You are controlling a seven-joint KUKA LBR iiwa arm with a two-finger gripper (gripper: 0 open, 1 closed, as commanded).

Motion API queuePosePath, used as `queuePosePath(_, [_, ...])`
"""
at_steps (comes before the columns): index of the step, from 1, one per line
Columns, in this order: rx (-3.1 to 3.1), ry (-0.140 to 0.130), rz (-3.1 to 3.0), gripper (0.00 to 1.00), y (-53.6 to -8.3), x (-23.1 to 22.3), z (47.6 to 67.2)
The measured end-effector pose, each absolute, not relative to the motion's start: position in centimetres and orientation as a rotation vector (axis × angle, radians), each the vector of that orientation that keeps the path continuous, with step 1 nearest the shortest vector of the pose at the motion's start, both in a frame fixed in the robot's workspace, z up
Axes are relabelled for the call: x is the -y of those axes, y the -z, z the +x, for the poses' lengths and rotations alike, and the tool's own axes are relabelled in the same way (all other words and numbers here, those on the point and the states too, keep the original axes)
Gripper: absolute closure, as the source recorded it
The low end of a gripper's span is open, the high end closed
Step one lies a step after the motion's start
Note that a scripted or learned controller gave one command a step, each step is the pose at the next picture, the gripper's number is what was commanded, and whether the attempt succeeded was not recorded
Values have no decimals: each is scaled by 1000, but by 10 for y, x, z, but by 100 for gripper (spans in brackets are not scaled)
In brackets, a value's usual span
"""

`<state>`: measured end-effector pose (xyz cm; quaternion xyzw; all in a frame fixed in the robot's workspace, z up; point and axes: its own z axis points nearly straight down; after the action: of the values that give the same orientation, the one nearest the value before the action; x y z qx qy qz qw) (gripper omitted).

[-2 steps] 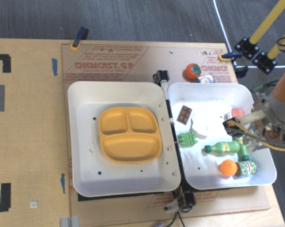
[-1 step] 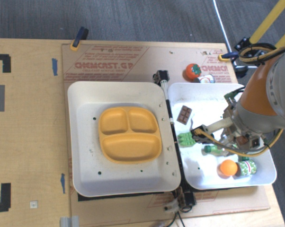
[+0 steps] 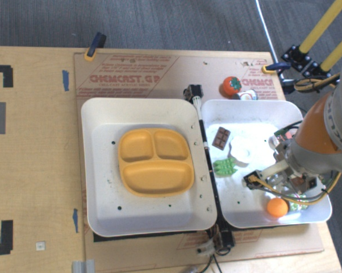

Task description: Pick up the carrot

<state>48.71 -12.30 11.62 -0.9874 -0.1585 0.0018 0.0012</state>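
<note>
The left bin [image 3: 94, 169] holds a yellow plate [image 3: 155, 161] with three parts. In the right bin [image 3: 256, 110] lie a brown block [image 3: 221, 137], a white round thing [image 3: 240, 152] and a green toy [image 3: 224, 166]. I cannot tell which thing is the carrot. An orange ball [image 3: 277, 207] sits near the front corner. The tool [image 3: 276, 182] is just above the ball. I cannot tell how it is set.

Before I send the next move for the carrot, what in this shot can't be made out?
- Hand: its fingers are lost in cables and wrist hardware, so open or shut is unclear.
- Orange object at the right bin's near edge: too small and partly covered to confirm as the carrot.
- Bin floor under the arm: hidden.
- Brown block: too small to identify.
</note>
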Motion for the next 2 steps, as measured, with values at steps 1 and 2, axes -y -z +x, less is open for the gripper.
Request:
queuePosePath(1, [315, -1, -3124, 100, -219, 129, 488])
queuePosePath(2, [317, -5, -3121, 100, -230, 72, 479])
